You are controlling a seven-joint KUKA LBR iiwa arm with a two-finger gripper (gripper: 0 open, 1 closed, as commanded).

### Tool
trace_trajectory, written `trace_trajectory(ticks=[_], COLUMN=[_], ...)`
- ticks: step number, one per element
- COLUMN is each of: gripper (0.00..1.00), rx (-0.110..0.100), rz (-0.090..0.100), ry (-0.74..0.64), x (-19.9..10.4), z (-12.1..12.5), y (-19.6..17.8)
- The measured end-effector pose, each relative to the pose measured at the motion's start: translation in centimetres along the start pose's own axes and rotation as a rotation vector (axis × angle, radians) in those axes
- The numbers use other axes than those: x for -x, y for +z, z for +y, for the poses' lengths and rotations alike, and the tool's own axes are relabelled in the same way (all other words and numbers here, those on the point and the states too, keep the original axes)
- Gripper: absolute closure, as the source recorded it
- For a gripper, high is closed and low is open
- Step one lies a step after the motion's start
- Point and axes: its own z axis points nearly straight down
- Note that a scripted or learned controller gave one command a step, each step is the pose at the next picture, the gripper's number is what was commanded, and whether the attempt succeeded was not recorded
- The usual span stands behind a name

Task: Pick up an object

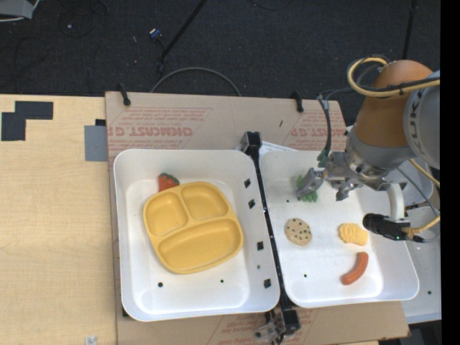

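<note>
In the right bin (388,286) lie a small green toy vegetable (307,195) at the back left, a speckled cookie (297,231) in the middle, a ridged yellow piece (353,233) to its right and an orange-red sausage (354,268) toward the front. My gripper (311,183) reaches in from the right and sits low over the green vegetable, partly covering it. Whether it touches or holds the vegetable cannot be made out.
The left bin (136,279) holds a yellow divided plate (192,226) with a red and green toy fruit (167,181) behind it. A black divider (260,214) runs between the bins. The arm's grey and orange wrist (388,121) hangs over the right bin's back right corner.
</note>
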Motion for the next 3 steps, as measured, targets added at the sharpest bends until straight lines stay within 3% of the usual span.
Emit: trace_trajectory(ticks=[1, 3], gripper=[0.0, 0.0], rx=[0.014, 0.009], rz=[-0.001, 0.0], ry=[-0.002, -0.001], x=[0.0, -0.7], z=[0.3, -0.2], y=[-0.8, 9.1])
